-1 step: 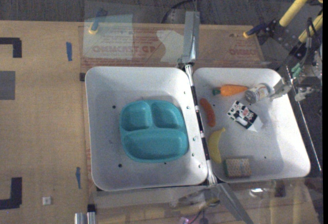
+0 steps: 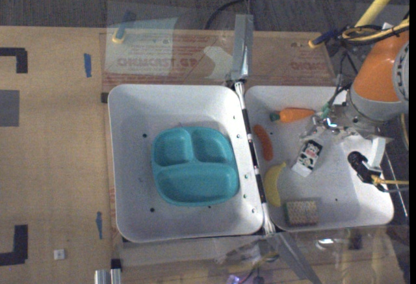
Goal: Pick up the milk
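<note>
Right bin (image 2: 383, 208): milk (image 2: 309, 156) lies tilted near the middle, just below-left of the fingers (image 2: 323, 123); can't tell if they're open or closed, nor if they touch it. Arm (image 2: 380, 75) reaches in from the right, wrist over the bin's upper part. Carrot (image 2: 296, 115), sausage (image 2: 263, 141), banana (image 2: 274, 184), sponge (image 2: 301, 212) nearby. Left bin (image 2: 130, 114) holds a teal tray (image 2: 194, 166).

The claw (image 2: 327, 123) hangs over the right bin (image 2: 338, 211), just above the milk (image 2: 309, 156), which lies tilted on the bin floor. Near it lie a carrot (image 2: 294, 115), a sausage (image 2: 263, 141), a banana (image 2: 273, 184) and a sponge (image 2: 301, 212). A teal tray (image 2: 194, 166) sits in the left bin (image 2: 130, 146).
</note>
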`<control>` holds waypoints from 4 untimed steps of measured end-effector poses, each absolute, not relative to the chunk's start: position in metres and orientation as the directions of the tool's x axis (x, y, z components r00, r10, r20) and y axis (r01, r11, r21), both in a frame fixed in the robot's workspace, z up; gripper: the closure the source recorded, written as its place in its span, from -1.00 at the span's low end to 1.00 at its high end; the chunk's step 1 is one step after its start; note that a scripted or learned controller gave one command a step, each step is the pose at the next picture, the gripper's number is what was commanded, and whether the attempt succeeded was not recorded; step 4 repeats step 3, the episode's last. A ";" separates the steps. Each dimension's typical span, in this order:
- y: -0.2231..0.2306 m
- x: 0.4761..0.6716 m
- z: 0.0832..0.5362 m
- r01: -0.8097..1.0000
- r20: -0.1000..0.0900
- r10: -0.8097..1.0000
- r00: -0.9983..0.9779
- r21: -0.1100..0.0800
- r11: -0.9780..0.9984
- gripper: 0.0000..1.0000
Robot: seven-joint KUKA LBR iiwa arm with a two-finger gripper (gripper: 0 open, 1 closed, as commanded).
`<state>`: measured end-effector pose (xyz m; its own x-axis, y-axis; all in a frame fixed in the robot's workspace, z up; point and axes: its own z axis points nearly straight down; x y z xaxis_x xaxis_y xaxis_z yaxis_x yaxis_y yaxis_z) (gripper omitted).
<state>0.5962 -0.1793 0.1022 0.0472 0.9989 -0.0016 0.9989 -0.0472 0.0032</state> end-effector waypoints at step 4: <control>-0.100 0.545 0.195 0.995 0.000 0.995 0.097 0.000 -0.097 1.00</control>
